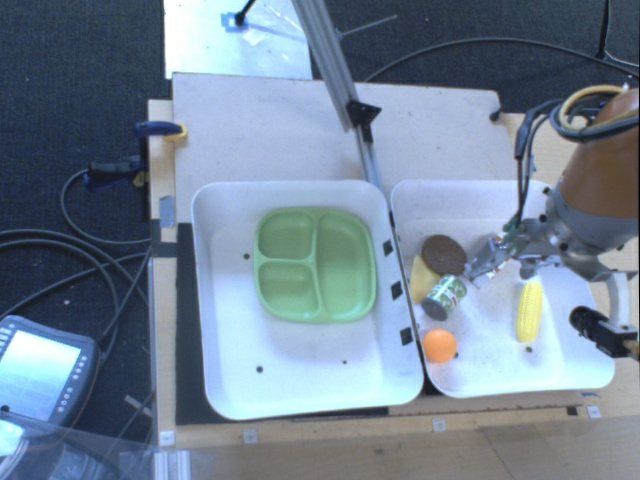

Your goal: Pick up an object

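In the right bin (500,203) lie several small things. A brown round piece (443,253) rests against a yellow block (423,278). Just below them lies a small green-and-silver can (445,296) on its side. An orange ball (440,345) sits near the bin's front left corner. A yellow corn cob (528,310) lies upright towards the right. My gripper (487,259) hangs low over the bin's middle, just right of the brown piece and above the can, with the corn cob to its lower right. I see nothing held in it.
The left bin (220,338) holds a green divided plate (315,265). A slanted metal pole (335,63) runs down to the ridge between the bins. Cables and a handheld pendant (40,363) lie on the floor at the left.
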You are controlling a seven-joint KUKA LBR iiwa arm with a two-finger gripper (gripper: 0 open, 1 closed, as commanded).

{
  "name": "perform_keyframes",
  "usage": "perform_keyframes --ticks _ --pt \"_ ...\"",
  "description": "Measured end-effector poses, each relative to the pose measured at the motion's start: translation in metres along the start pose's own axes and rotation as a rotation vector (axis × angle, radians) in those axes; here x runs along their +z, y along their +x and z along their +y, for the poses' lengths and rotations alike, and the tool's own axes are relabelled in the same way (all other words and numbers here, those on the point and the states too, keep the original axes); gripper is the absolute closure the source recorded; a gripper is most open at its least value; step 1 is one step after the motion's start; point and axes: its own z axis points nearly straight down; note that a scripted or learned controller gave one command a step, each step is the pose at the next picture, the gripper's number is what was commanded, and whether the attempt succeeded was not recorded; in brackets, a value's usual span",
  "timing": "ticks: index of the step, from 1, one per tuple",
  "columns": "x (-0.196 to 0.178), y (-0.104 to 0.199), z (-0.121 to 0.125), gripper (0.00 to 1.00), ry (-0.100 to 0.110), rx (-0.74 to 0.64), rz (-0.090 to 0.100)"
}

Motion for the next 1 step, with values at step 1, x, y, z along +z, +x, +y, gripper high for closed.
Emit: perform_keyframes --ticks 1 --pt "-0.0001 -0.0001 0.0001 0.0 -0.001 0.002 0.0"
